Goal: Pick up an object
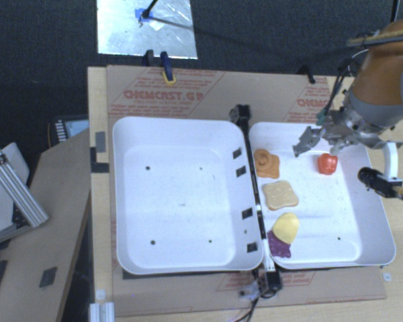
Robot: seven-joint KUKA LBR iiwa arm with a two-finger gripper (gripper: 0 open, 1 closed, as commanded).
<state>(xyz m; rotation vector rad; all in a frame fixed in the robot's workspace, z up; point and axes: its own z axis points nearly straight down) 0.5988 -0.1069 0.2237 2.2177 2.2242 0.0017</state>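
Red object (327, 164): small toy piece lying in the far part of the right bin (369, 227), just right of the hand.
Hand (310, 141): hovers over the bin's far edge, fingers spread apart, gripping nothing.
Best approach: judged, shift right until the fingers straddle the red piece, then drop straight and close.
Other items: orange piece (266, 163), tan slice (280, 194), yellow piece (286, 227) and purple piece (279, 246) line the bin's left side.
Left bin (131, 139): white, beside it on the surface.
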